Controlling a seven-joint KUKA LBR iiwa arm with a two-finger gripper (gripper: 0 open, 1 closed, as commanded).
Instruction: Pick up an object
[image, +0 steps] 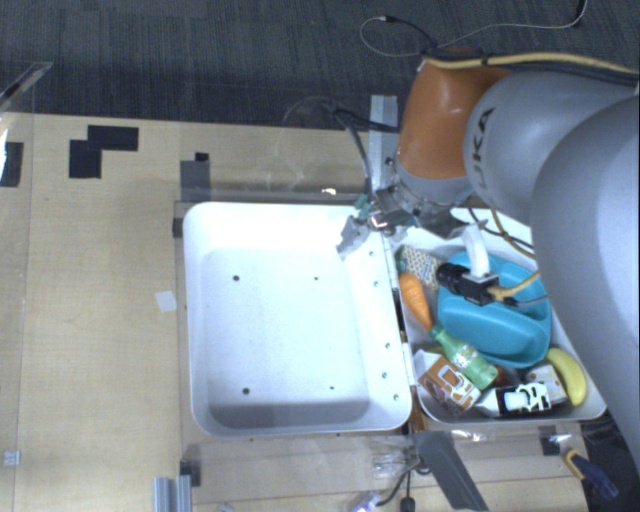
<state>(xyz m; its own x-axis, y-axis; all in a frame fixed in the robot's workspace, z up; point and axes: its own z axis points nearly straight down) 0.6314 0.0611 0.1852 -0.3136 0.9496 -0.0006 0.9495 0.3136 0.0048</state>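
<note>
The hand is hovering over the left bin's far right corner; whether it is gripping anything I cannot tell. The carrot, bottle and banana are lying in the right bin, so reaching there looks next.

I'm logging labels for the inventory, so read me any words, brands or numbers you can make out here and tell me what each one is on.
"KA": the visible end of dark lettering on the grey arm; the start is cut off.
Black and white pack in the right bin: print too blurred to read.
Brown packet: print too small to read.
Green bottle: label unreadable.
</note>
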